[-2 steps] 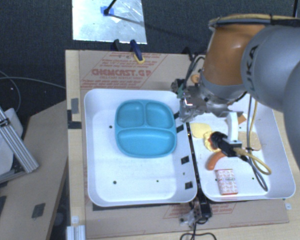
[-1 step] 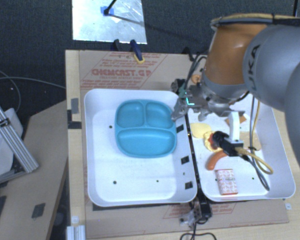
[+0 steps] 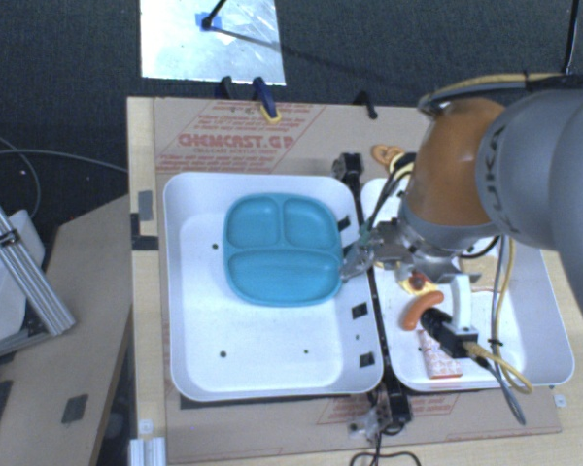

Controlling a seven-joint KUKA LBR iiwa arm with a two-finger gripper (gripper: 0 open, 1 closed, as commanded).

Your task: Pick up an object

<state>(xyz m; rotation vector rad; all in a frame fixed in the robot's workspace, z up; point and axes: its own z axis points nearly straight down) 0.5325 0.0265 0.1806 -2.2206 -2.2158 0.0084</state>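
Observation:
A blue divided plate (image 3: 280,249) lies in the left white bin (image 3: 204,357), toward its back right. My gripper (image 3: 356,259) hangs low over the divider between the two bins, right at the plate's right rim. The grey wrist and the orange band (image 3: 457,178) cover much of the right bin. Below the wrist in the right bin (image 3: 549,352) lie an orange sausage-shaped toy (image 3: 421,309), a small red and yellow piece (image 3: 418,282) and a flat red and white packet (image 3: 439,357).
An orange pretzel-like piece (image 3: 389,153) sits behind the right bin on the cardboard sheet (image 3: 238,134). Yellow and black cables (image 3: 500,367) trail from the arm over the right bin's front. A metal frame (image 3: 19,280) stands at the far left.

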